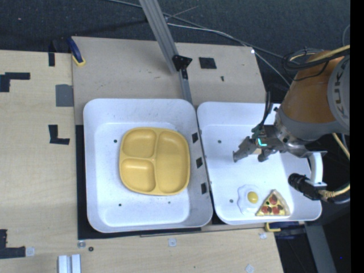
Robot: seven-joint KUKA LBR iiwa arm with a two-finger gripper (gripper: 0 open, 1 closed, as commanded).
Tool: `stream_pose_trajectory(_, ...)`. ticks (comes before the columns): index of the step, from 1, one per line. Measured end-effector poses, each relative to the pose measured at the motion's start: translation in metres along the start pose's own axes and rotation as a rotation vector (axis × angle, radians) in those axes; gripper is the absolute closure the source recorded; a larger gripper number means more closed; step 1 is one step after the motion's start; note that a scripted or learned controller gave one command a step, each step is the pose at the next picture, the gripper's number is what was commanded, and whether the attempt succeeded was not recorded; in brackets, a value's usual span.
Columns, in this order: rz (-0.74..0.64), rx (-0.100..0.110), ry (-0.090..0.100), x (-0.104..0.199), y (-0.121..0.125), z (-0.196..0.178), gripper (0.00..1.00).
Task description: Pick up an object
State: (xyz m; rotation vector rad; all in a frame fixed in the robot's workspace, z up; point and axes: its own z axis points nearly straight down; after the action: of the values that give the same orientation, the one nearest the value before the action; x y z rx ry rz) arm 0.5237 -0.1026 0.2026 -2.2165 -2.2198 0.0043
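White plastic forms both shallow bins. The left bin (102, 152) carries a yellow divided plate (154, 161) lying flat near its centre. The right bin (219, 124) carries two candidate objects, a toy fried egg (249, 198) and a toy pizza slice (273, 205), set just beside each other at about 5 o'clock from the bin centre, close to the near rim.

The gripper (250, 149) hangs over the middle of the right bin, its arm entering from 3 o'clock. The fingers appear slightly parted and point toward 9 o'clock; nothing is seen between them.

The egg and pizza slice lie at roughly 6 o'clock from the gripper. Judged clearance: the bin floor at 9 to 12 o'clock of the gripper is open, whereas the near rim probably restricts finger approach from 6 o'clock.
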Motion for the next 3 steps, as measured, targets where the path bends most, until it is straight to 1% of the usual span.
stream_pose_trajectory(1,0.000,-0.002,0.000,0.000,0.001,-0.001,0.00)
stream_pose_trajectory(2,0.002,0.003,-0.001,-0.006,-0.007,0.059,0.00)
stream_pose_trajectory(3,0.001,0.000,-0.001,-0.005,-0.008,0.113,0.00)
